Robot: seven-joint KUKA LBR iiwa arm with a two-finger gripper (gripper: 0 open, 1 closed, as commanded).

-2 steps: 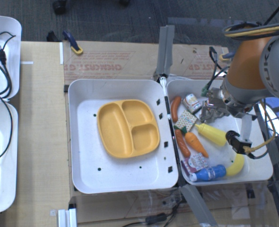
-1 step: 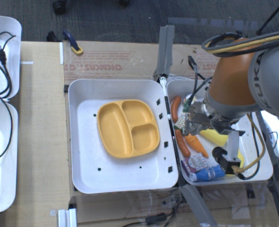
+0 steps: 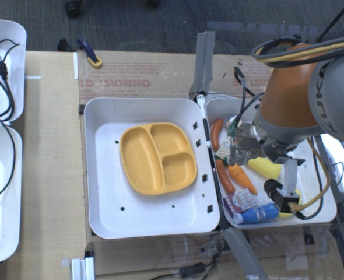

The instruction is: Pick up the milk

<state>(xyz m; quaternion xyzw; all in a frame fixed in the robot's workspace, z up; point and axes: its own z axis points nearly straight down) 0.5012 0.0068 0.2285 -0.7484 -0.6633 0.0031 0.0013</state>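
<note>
Even, bright overhead light; soft shadows; sharp focus; mild glare at right.

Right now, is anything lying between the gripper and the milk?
Yes. The gripper hangs over the middle of the right bin; the milk, apparently the blue and white pack, lies by the near wall. The orange carrot lies between them.

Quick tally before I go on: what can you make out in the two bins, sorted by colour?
Yellow: 2, the divided tray in the left bin and a yellow piece in the right bin
Orange or red-orange: 3, sausage, carrot, another sausage
Blue: 1, a bottle
Total: 6; the arm covers part of the right bin, so more may lie under it.
</note>
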